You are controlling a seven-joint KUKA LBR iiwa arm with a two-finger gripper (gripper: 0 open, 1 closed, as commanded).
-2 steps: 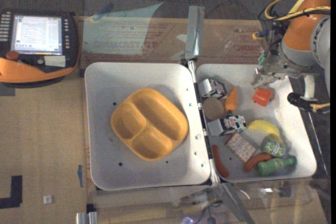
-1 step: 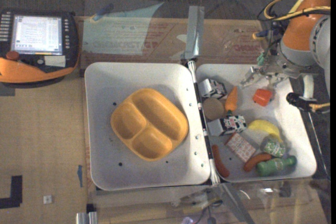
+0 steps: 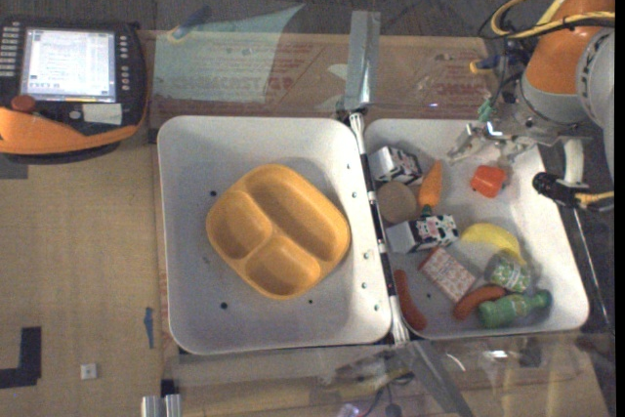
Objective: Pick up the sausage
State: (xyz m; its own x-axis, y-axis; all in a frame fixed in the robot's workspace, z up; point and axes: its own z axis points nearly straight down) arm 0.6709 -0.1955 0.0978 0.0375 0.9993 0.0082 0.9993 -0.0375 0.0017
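Note:
A dark red sausage (image 3: 410,300) lies along the left wall of the right bin (image 3: 571,288), near its front corner. A second, orange-red sausage-like piece (image 3: 478,301) lies near the front wall, touching a green bottle (image 3: 513,308). My gripper (image 3: 485,141) hangs over the back of the right bin, well behind both pieces. Its metal fingers (image 3: 463,147) are spread open with nothing between them. An orange-red block (image 3: 489,180) sits just in front of the gripper.
The right bin also holds a carrot (image 3: 431,184), a can (image 3: 394,163), a brown disc (image 3: 396,201), a cow-patterned carton (image 3: 422,231), a banana (image 3: 490,237) and a pinkish box (image 3: 447,273). A yellow divided plate (image 3: 278,229) lies in the left bin (image 3: 186,171).

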